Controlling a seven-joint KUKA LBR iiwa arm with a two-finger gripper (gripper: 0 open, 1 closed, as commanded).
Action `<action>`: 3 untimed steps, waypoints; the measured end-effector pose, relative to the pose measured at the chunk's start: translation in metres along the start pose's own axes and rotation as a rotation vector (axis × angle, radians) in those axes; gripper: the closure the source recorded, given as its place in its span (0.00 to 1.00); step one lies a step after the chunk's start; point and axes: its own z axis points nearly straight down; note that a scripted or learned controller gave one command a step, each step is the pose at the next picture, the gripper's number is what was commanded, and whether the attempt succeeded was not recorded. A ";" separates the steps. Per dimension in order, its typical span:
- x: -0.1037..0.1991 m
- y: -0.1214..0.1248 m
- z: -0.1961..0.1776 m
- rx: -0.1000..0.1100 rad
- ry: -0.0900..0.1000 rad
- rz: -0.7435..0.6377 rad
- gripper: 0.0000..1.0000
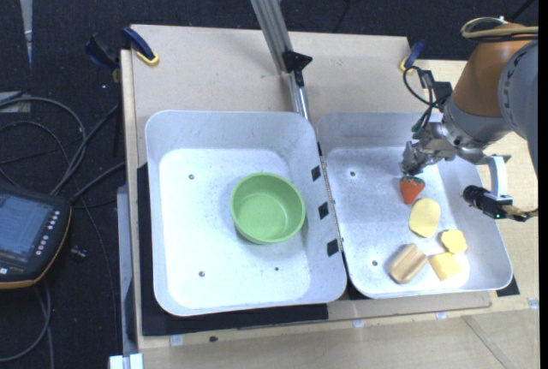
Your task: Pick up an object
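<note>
Handheld control pad (26, 237) at far left, screen lit, text too small to read. Left bin (171, 187) on counter (214, 68) holds green bowl (268, 207). Right bin (368, 187): red strawberry-like piece (413, 188) just below hand (418, 160); hand's grip state cannot be told. Yellow pieces (425, 218) and tan roll (407, 264) nearer front. No legible labels.

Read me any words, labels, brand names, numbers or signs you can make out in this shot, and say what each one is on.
No text can be read.
Handheld pendant on the floor at the view's left: its screen shows content, too blurred to read.
Green bowl, the red item under the gripper, the yellow pieces and the white bins: no visible markings.
</note>
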 end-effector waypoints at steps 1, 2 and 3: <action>-0.001 0.011 -0.056 -0.004 -0.001 0.000 1.00; 0.001 0.018 -0.101 -0.003 0.000 0.000 1.00; 0.001 0.018 -0.131 -0.002 0.000 0.000 1.00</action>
